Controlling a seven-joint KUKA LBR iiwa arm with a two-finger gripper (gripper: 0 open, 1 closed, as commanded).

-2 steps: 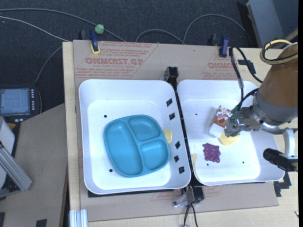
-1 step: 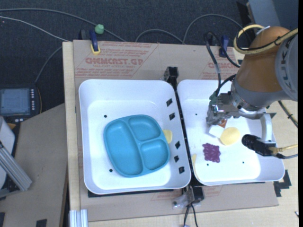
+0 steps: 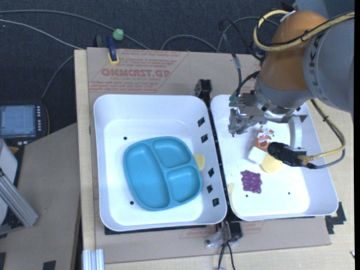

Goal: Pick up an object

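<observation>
Over the right bin's (image 3: 315, 204) upper-left edge, jaws (image 3: 239, 124) state unclear, purple grapes (image 3: 251, 181) well apart below.

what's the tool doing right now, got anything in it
tool: over the upper left part of the right bin, nothing seen between its fingers; open or shut cannot be told.

Glossy blue plastic tray (image 3: 162, 172), smooth white plastic bins (image 3: 107, 167), matt cardboard bench top (image 3: 140, 72)

Grey arm (image 3: 332, 61), orange band, prob. yellow cable.
</observation>
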